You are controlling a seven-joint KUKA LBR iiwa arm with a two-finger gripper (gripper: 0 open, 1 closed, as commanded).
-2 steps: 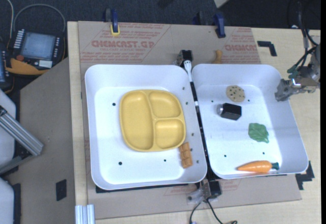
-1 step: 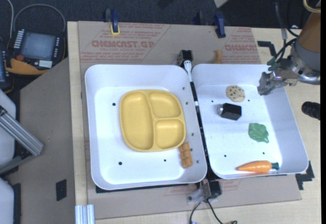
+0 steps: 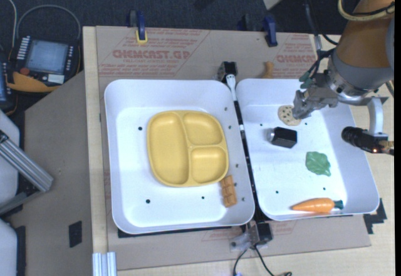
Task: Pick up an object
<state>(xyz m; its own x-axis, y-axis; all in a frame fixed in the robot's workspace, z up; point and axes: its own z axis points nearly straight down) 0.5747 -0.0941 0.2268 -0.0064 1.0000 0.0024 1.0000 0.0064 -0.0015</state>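
Hovering at the cookie (image 3: 287, 114), the gripper (image 3: 302, 105) is seen undecipherable in state; nothing is lifted yet.

Glossy white plastic bins (image 3: 125, 143); smooth yellow plastic tray (image 3: 187, 147).

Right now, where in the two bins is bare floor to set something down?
Left bin: strips around the yellow divided plate, widest at its left; the waffle piece narrows the lower-right corner. Right bin: bare middle between black block, green leaf and carrot. Crowded near the gripper and cookie.
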